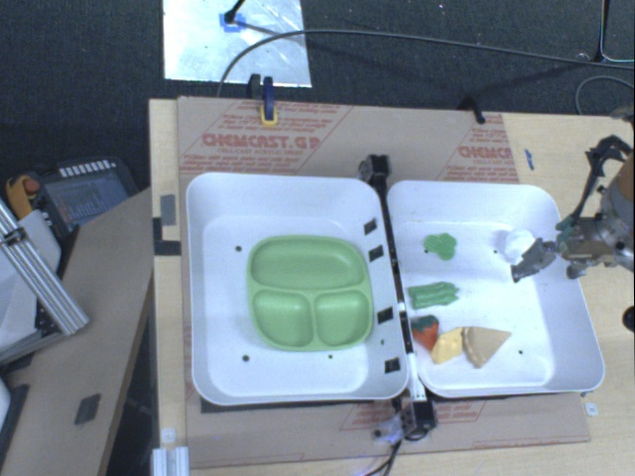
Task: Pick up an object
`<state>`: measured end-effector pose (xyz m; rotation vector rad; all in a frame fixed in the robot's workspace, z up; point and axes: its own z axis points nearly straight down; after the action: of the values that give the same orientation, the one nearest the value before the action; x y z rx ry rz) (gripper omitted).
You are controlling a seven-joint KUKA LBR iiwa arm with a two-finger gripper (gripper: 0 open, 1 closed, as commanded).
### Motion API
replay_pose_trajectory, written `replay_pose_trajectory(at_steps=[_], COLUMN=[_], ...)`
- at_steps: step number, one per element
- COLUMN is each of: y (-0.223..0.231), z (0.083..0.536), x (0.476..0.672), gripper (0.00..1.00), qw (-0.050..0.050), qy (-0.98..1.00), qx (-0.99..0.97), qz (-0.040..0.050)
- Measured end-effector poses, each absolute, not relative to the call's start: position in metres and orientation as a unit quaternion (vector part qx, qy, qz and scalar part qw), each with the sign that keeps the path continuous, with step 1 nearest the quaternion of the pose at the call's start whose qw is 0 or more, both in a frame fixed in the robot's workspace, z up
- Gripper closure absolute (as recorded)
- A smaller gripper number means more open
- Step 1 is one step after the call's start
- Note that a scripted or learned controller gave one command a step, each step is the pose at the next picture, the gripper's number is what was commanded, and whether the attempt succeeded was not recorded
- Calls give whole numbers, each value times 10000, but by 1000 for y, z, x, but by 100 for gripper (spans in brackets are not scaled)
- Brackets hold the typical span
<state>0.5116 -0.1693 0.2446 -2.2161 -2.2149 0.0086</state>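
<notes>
Both white bins [288, 196] look smooth plastic w/ slight sheen. Green divided tray [308, 291]: matt plastic. Under bins, brown cardboard sheet [327, 132], printed, dull. Bench top [109, 296] looks like pale wood. Floor: dark rough carpet [79, 58]; shiny metal plate [233, 23].

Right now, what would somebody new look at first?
Probably the big green divided plate in the left bin. Next, the little cluster of toy foods in the right bin: green pieces above, then a red, a yellow and a tan piece near the front. The tool hangs over that bin's right side.
</notes>
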Motion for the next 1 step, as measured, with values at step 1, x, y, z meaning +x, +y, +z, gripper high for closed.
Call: replay_pose_trajectory(at_steps=[1], y=[-169], z=[251], x=[514], gripper=[0], qw=[-7], qy=[-7082], qx=[-7060], qz=[-4])
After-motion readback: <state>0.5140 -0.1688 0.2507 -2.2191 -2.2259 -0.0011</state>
